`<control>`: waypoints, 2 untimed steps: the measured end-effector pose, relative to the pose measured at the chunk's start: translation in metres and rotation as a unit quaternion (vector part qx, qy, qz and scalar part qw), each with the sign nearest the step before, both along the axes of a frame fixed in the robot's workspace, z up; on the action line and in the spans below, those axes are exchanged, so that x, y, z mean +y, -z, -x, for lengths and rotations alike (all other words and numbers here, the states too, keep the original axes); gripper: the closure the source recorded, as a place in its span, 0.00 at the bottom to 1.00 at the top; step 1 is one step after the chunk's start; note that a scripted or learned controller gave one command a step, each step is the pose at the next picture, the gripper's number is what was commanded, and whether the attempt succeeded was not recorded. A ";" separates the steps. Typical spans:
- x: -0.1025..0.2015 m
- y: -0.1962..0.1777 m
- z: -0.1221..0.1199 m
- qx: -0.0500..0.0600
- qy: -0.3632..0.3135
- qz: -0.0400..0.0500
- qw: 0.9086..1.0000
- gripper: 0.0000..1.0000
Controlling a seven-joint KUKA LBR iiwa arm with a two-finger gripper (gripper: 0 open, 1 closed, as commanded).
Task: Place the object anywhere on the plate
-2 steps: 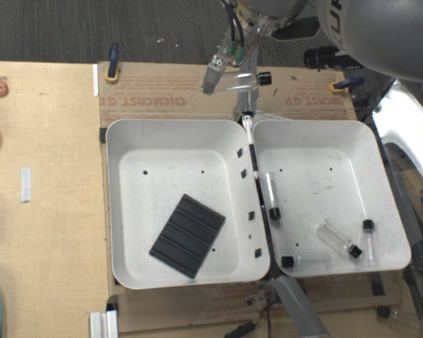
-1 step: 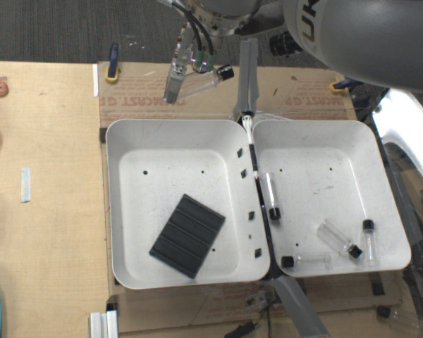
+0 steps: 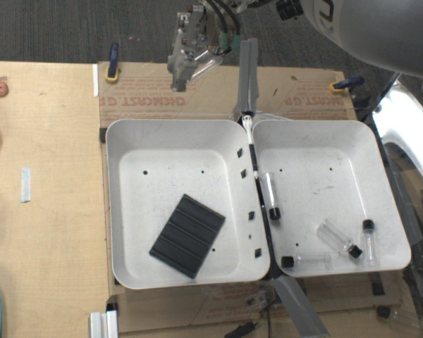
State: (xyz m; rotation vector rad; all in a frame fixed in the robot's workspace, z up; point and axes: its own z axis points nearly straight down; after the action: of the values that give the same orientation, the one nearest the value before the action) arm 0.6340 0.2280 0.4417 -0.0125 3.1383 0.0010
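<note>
Camera view: black ribbed rectangular plate point(image 3: 188, 235) lies tilted in left bin point(image 3: 127, 189); cannot tell the pincer's point(image 3: 180, 83) state.

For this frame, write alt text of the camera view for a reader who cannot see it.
The gripper hangs above the bench behind two white bins. The left bin holds a dark ribbed plate; the right bin holds several clear vials with black caps.

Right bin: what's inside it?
The right bin holds several clear vials with black caps: one against its left wall, others near the front right corner, one upright-looking by the right wall. Whether any vial has contents cannot be seen.
</note>
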 end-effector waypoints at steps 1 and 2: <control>0.000 0.018 -0.009 0.000 -0.304 0.000 0.953 1.00; -0.001 0.061 0.060 0.001 -0.448 0.000 0.894 1.00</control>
State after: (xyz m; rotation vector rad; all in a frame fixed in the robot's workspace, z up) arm 0.5736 0.2268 0.3804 -1.4189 2.8017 0.0026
